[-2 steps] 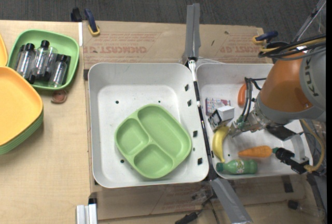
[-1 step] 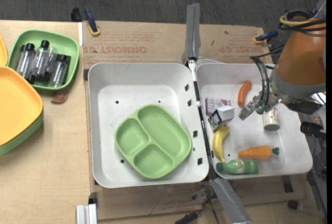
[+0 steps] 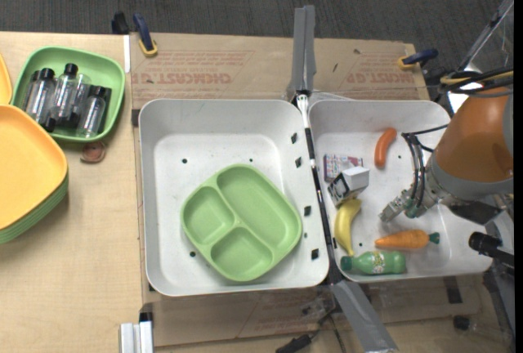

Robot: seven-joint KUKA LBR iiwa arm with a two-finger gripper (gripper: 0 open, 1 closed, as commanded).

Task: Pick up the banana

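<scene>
The yellow banana [image 3: 346,225] lies in the right bin [image 3: 368,116] near its left wall, just below a small white box [image 3: 350,180]. My gripper [image 3: 395,208] hangs low over the bin floor about a hand's width to the right of the banana, just above the carrot [image 3: 402,241]. Nothing shows between its fingers. The grey arm with its orange band [image 3: 478,143] reaches in from the right.
The right bin also holds a green bottle [image 3: 373,263] at the front, an orange sausage-shaped piece [image 3: 384,147] at the back and a small printed packet [image 3: 337,164]. A green divided plate [image 3: 240,221] lies in the left bin. A green tray of bottles [image 3: 67,94] and yellow plates [image 3: 24,172] sit at far left.
</scene>
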